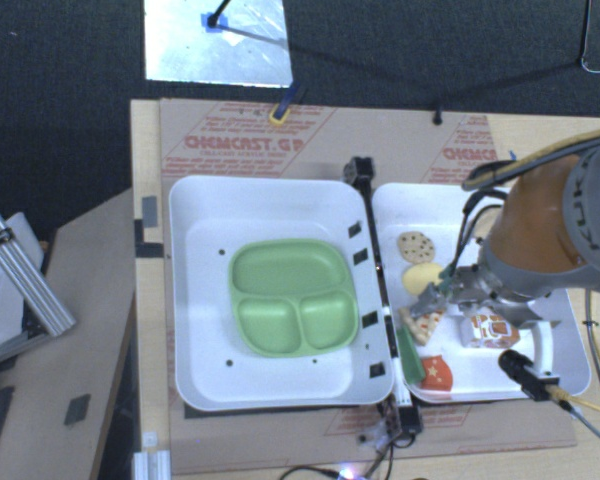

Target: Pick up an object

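A grey robot arm with a broad orange band above its wrist reaches in from the right over a table covered in brown printed cardboard (240,140), where two shallow white plastic bins sit side by side. The left bin (195,218) holds a pale green plastic plate with three compartments (292,296), lying flat near its middle. The right bin (578,368) holds a small cluster of toy food, and the arm's tool (443,293) hangs low over the left half of that bin. The tool is dark and small in this view, and whether it is spread or pressed together cannot be told; nothing can be seen pinched in it. The likeliest thing to pick is the pale yellow rounded toy, perhaps a lemon (421,278), which lies just to the left of the tool, touching or nearly touching its tip. Just below the tool lies a tan wedge like a pizza slice (424,322), its long axis slanting from upper right to lower left. Further toward the top of the bin, a round brown cookie with dark chips (415,246) lies apart from the tool. A red block with a green strip (433,372) sits near the bin's lower edge, and a white and red packet (490,328) lies to the right, under the wrist. Judging from this, the nearest targets lie left of and below the tool, so only a short shift and descent seems needed.
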### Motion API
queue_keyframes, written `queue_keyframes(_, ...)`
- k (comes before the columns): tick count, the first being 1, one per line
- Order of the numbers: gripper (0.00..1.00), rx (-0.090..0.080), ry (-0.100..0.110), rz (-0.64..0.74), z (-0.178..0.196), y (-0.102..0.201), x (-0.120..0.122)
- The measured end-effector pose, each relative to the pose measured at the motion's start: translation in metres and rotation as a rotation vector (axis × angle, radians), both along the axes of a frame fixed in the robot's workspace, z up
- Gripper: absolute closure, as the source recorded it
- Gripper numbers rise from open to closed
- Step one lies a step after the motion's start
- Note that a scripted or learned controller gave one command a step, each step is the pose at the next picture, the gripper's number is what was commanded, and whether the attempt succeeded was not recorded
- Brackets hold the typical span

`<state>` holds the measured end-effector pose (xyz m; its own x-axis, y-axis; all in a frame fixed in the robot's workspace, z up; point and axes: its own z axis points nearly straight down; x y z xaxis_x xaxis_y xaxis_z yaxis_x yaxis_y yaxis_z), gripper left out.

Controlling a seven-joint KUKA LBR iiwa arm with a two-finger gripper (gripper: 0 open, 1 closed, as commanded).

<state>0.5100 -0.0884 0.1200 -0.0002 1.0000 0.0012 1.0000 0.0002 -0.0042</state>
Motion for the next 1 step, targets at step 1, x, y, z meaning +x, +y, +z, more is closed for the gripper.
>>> queue_keyframes(1, 0.00, -0.002, -0.023, 0.001, -0.0315, 0.0007, 0.0065)
